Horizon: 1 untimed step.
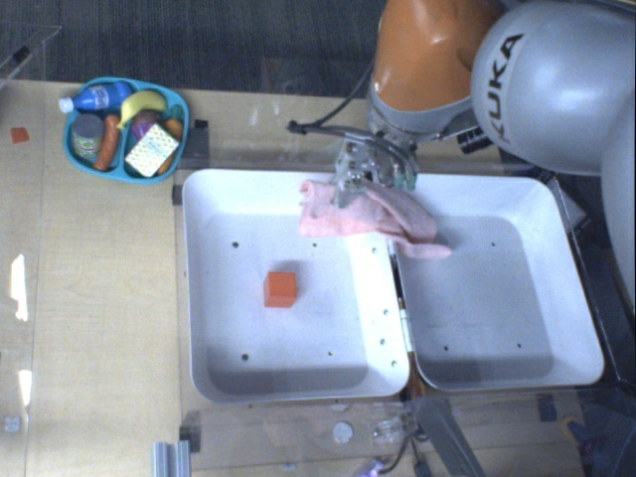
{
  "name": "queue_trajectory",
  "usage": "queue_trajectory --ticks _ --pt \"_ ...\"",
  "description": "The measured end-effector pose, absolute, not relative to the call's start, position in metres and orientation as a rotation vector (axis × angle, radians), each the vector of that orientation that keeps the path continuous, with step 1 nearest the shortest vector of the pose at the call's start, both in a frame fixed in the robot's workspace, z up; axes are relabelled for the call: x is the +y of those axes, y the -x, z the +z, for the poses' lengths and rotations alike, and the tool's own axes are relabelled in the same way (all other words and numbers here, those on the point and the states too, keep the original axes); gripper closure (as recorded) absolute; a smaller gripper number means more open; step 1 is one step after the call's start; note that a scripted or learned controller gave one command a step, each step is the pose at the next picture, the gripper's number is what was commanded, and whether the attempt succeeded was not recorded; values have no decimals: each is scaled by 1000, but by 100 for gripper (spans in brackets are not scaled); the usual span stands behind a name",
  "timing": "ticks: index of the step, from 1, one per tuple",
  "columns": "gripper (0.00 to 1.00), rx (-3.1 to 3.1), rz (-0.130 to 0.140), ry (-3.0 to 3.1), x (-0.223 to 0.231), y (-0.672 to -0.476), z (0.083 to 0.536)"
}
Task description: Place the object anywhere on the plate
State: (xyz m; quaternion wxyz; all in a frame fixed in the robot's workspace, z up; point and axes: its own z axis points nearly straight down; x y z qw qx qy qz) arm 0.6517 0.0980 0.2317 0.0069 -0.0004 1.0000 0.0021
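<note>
My gripper [350,189] sits over the far rims where the bins meet, pinching a pink cloth [370,222] that drapes below it across both. Judged light, limp, non-fragile; a bunched fold gives the surest hold. No plate identifiable.

Two shallow white plastic bins side by side on wooden bench [89,316]: left bin [214,296], right bin [556,266], touching along inner walls. Small orange cube [281,289] on left bin floor, left of centre. Crumpled pink cloth [370,220] hangs from the two-finger gripper [370,172], across the rear of the divide. Blue tray of toy food [125,129] behind left bin, on bench.
</note>
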Motion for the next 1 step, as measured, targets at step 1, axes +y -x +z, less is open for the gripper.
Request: queue_trajectory --ticks 1 --pt "100 3129 8 3 150 -661 230"
